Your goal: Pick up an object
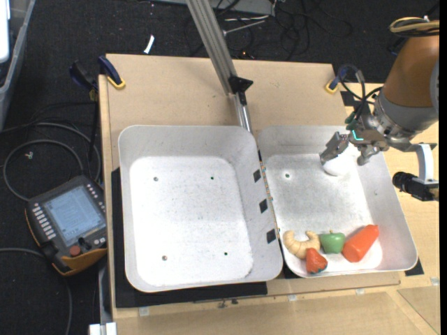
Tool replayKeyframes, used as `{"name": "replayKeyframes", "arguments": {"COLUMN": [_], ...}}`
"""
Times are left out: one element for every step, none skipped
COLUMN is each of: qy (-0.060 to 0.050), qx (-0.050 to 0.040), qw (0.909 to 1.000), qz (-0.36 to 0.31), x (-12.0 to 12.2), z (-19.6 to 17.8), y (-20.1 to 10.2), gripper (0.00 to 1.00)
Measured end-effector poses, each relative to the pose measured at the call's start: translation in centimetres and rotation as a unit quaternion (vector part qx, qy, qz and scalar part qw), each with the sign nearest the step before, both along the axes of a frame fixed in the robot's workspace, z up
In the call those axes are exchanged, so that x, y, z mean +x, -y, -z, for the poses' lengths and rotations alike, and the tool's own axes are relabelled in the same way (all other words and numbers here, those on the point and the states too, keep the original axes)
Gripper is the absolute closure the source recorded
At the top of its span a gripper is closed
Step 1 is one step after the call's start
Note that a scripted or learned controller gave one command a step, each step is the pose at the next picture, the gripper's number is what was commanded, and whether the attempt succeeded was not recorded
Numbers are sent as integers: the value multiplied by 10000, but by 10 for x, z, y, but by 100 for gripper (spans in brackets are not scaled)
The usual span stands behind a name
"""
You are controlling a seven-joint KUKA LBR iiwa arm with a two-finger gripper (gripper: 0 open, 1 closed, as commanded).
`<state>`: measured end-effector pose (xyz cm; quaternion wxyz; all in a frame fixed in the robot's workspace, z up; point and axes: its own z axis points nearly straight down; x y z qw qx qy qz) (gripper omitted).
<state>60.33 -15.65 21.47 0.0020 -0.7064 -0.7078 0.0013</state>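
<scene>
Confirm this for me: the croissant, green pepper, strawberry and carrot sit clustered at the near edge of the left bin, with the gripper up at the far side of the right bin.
Not quite. In the camera view the croissant, green pepper, strawberry and carrot are clustered at the near edge of the right bin, not the left bin. The gripper is indeed at the right bin's far side.

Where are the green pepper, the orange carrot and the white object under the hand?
green pepper [334,241], camera view, its top.
orange carrot [360,243], camera view, mid-body.
white object [334,165], camera view, its lower edge.
</scene>
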Motion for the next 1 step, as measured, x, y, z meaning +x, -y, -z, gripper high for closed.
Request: {"name": "replayKeyframes", "arguments": {"qy": [22], "qx": [-5], "qw": [10000], "qz": [-3], "x": [1], "z": [-3], "y": [0], "gripper": [0]}}
